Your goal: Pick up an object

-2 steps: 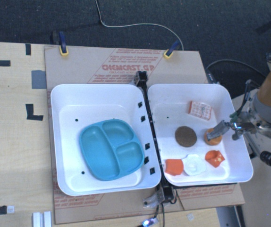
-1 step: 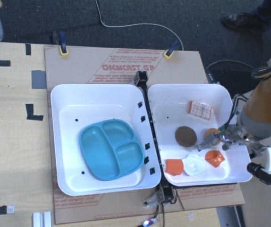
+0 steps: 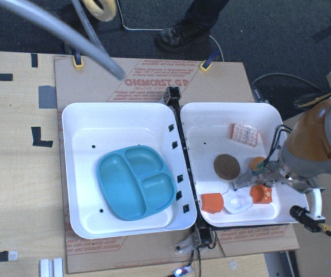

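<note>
The jaws [image 3: 256, 180] sit low in the right bin [image 3: 211, 113], but whether they are apart or together I cannot tell. A small orange-red piece [image 3: 262, 194] lies just at their 6 o'clock, seemingly touching, and looks the likeliest pick. At 9 o'clock rests a flat brown disc [image 3: 227, 166], matte. At 7 o'clock, a glossy white lump [image 3: 238, 203] and an orange block [image 3: 212, 202]. At 11 o'clock lies a crinkled packet [image 3: 244, 134]. The left bin [image 3: 79, 126] holds a smooth blue divided tray [image 3: 135, 181].
</note>
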You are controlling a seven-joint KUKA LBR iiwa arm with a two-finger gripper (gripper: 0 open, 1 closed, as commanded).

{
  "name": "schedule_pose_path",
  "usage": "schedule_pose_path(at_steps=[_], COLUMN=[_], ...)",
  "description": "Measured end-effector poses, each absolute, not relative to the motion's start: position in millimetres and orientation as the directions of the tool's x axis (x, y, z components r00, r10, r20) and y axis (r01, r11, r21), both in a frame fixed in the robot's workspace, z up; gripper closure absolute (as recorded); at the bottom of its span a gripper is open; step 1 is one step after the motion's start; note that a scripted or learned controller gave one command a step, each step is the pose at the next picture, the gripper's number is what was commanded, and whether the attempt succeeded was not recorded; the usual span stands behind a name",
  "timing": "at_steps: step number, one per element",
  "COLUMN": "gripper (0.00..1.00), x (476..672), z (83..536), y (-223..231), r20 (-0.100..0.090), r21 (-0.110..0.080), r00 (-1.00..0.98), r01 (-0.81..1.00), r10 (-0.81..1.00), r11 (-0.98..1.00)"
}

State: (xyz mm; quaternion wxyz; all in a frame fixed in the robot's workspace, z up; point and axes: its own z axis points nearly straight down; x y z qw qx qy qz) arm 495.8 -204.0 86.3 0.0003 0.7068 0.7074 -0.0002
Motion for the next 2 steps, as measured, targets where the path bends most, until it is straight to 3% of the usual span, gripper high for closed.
schedule_pose_path(at_steps=[1,2], gripper=[1.0,1.0], x=[496.5,505.0], z=[98,157], y=[-204,-206], r20=[-0.002,-0.002], r21=[0.002,0.004], r00=[-0.001,-0.002], r01=[1.0,1.0], r10=[1.0,1.0], r11=[0.001,0.002])
